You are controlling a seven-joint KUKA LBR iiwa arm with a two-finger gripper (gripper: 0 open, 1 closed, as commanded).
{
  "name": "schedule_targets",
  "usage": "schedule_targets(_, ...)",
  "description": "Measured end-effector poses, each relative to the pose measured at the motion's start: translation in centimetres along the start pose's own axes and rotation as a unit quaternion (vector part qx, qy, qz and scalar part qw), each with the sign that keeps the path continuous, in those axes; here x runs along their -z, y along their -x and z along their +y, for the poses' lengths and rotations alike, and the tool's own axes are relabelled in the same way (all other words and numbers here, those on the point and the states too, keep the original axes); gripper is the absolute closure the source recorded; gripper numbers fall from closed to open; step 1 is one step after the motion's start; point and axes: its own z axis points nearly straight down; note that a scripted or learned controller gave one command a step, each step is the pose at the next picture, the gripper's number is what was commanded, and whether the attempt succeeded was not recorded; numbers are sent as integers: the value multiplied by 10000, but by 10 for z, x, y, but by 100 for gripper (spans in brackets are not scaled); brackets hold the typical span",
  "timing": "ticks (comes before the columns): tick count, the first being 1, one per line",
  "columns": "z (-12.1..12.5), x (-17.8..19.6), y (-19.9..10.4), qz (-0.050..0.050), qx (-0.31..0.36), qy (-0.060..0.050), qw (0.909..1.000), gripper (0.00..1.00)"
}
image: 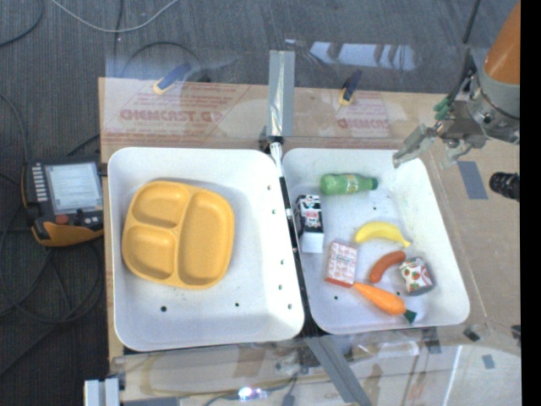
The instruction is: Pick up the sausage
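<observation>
The sausage (386, 266) is lying in the right bin (448, 218), low and to the right in the frame. It is sitting in a tight bunch of food: the banana (381, 233) is just above it, the carrot (382, 299) just below, and a small wrapped thing (415, 276) is touching its right side. The gripper (412, 149) is hanging over the bin's upper right corner, well apart from the sausage. Its fingers are spread apart and holding nothing, likely getting ready to reach down.
</observation>
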Motion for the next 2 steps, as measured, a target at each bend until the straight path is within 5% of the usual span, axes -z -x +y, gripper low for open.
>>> schedule_targets(1, -58, -163, -42, 13, 1099, -12, 9939, 0)
schedule_targets(2, -65, -159, -11, 4, 2504, -1, 9681, 0)
